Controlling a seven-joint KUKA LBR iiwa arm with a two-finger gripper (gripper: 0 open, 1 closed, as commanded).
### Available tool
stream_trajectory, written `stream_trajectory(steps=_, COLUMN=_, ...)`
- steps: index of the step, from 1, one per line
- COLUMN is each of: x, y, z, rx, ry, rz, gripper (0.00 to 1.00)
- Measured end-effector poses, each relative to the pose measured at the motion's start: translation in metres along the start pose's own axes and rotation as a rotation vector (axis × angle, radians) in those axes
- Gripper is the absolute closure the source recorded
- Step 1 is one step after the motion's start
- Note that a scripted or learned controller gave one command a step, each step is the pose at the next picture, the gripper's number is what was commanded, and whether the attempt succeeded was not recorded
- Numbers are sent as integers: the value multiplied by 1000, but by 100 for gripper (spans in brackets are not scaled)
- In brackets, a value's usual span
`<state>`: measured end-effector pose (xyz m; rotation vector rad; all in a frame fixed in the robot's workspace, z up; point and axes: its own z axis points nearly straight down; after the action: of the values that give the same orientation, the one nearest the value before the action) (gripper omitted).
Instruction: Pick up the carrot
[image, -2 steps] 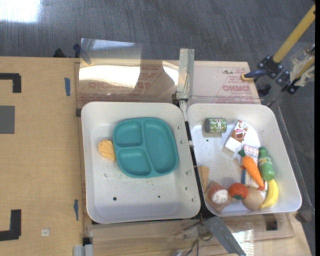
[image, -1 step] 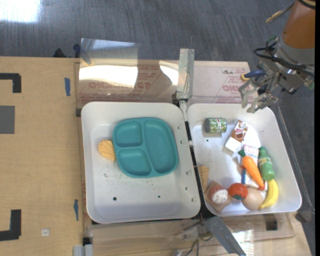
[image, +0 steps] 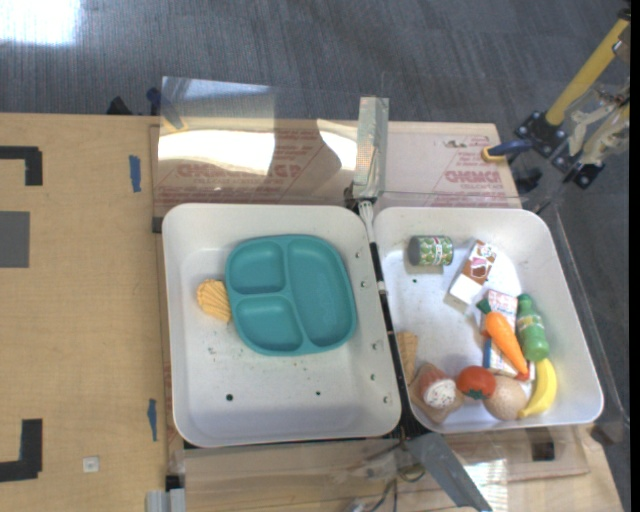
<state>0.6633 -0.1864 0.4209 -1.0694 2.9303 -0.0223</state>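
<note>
Plainly, the carrot (image: 505, 343) lies at about four o'clock in the right bin (image: 572, 300), wedged between the banana (image: 541, 390), tomato (image: 476, 381) and green bottle (image: 531, 327), so a good grasp should drop across its middle, though I cannot tell the hand's state.

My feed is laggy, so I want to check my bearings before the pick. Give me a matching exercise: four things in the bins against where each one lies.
Things:
1. carrot
2. teal plate
3. green can
4. banana

Places:
A. middle of the left bin
B. top left part of the right bin
C. bottom right corner of the right bin
D. right bin, just left of the green bottle

Pairs: 1-D, 2-A, 3-B, 4-C
</note>
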Motion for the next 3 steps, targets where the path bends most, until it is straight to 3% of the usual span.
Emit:
stream_trajectory(steps=1, x=-1, y=0, z=102, rx=-27, ry=14, rz=-33, gripper=100)
stream_trajectory(steps=3, x=-7, y=-3, z=69, rx=-3, ry=-11, rz=-29, gripper=100)
